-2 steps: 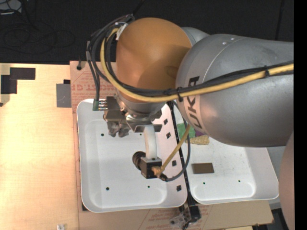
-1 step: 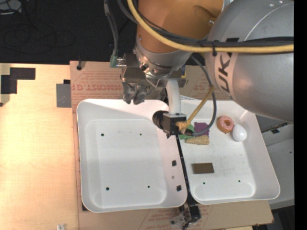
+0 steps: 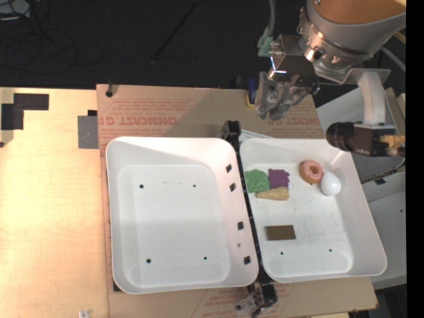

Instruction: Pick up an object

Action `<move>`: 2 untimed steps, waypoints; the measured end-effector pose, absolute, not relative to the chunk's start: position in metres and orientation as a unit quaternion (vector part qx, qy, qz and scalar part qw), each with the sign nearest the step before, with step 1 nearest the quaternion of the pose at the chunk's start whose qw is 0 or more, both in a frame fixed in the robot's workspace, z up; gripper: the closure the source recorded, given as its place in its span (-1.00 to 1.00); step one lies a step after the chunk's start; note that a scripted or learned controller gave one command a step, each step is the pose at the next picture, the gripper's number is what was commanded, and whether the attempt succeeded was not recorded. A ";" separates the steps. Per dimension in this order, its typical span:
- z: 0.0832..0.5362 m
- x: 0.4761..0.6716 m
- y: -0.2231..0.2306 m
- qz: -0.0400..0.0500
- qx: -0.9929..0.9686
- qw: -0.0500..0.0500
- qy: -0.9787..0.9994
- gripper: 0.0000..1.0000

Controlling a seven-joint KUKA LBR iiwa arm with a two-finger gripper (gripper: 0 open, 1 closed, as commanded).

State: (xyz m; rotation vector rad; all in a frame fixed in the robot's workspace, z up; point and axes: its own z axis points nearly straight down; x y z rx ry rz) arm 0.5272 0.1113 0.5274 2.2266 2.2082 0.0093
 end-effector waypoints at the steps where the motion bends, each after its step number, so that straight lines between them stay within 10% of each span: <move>1: 0.538 0.528 0.160 -0.001 0.706 -0.001 0.709 1.00; 2: 0.547 0.528 0.160 -0.003 0.705 -0.002 0.709 1.00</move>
